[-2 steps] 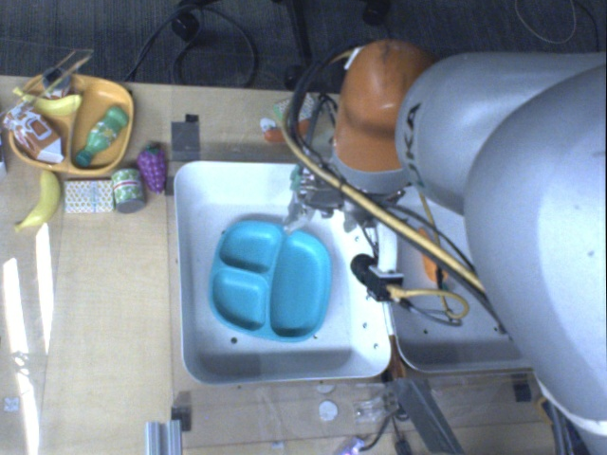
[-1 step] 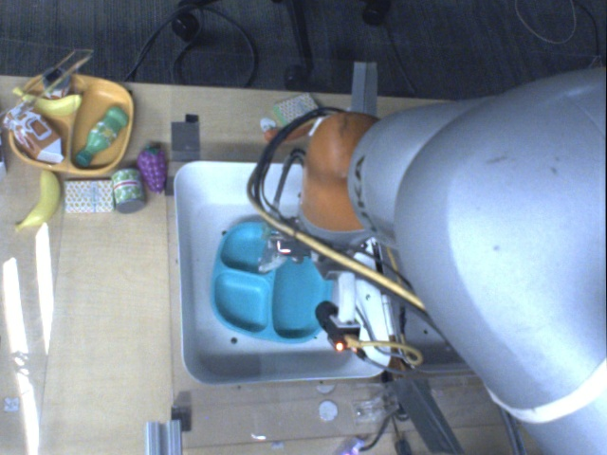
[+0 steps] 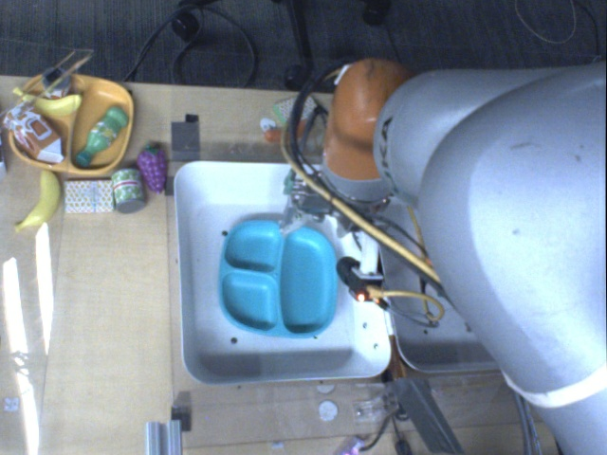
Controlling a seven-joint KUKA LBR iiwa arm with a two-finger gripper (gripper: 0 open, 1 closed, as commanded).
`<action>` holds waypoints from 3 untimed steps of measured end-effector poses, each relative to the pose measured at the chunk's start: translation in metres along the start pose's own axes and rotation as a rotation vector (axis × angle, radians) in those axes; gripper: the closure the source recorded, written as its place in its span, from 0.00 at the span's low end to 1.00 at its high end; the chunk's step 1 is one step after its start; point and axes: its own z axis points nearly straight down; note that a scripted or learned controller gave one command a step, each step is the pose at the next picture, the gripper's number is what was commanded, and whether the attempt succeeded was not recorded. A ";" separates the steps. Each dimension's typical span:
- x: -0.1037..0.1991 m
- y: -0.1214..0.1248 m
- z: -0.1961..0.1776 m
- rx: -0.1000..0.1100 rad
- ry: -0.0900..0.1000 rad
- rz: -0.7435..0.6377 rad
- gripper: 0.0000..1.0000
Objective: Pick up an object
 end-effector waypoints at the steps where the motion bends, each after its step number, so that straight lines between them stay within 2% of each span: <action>1: 0.008 -0.028 -0.045 0.001 0.000 0.011 0.00; 2: 0.010 -0.027 -0.054 0.000 0.000 0.004 1.00; 3: 0.010 -0.027 -0.054 0.000 0.000 0.004 0.00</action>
